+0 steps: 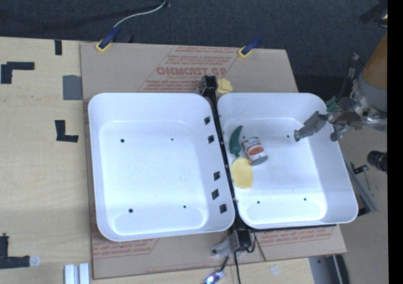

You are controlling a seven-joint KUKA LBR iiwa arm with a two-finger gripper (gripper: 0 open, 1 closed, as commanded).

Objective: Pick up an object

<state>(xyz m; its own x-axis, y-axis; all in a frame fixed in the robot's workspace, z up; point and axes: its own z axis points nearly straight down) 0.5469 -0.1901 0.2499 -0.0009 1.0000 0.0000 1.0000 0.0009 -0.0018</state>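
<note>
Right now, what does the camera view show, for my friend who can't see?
A robot pincer hangs over the right bin, which holds a small can, a yellow thing and a green thing. The left bin sits beside it.

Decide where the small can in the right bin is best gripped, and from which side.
Grip the can across its round body, coming from above. It lies tilted on its side, and the green piece and yellow object crowd its left, so the top is probably the freest approach.

Red print on the cardboard sheet [182, 68] under the bins reads "CHEMCAST GP". The label on the small can [254, 150] is too small to read.
</note>
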